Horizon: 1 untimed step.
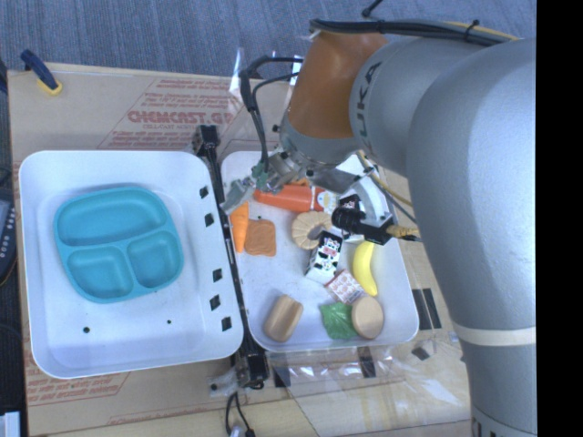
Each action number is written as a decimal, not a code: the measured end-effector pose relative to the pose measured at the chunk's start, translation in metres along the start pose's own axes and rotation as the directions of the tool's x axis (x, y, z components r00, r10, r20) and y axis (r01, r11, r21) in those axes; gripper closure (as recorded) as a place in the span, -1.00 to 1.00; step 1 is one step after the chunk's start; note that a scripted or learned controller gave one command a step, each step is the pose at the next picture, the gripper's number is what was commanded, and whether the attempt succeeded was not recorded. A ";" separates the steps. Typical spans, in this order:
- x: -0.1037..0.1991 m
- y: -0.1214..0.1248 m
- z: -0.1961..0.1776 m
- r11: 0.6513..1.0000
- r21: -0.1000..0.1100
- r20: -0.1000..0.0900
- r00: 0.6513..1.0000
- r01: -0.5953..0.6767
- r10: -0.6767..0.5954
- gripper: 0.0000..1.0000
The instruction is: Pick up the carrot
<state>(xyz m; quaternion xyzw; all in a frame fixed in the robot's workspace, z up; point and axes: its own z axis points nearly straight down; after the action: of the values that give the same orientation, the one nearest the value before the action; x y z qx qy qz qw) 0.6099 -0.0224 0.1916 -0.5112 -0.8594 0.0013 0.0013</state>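
Observation:
The carrot (288,198), a long orange piece, lies near the back of the right bin (401,280), just under the arm's wrist. My gripper (250,183) hangs low at the bin's back left corner. It is right beside the carrot's left end, and the orange-banded wrist hides most of it. I see nothing clearly held in it. An orange wedge (239,228) lies just below the gripper, against the bin's left wall.
The right bin also holds a brown slice (260,238), a round cracker (308,228), a black-and-white carton (323,258), a banana (364,268), a green leaf (336,321) and a bread roll (282,318). A blue divided plate (117,242) sits in the left bin (55,344).

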 end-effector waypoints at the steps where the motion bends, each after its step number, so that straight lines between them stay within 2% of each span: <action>1: 0.000 0.000 0.000 1.000 0.000 0.000 1.000 0.001 -0.001 -1.00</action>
<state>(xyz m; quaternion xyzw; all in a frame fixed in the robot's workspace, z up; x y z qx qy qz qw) 0.6101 -0.0222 0.1917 -0.5110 -0.8596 0.0012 0.0012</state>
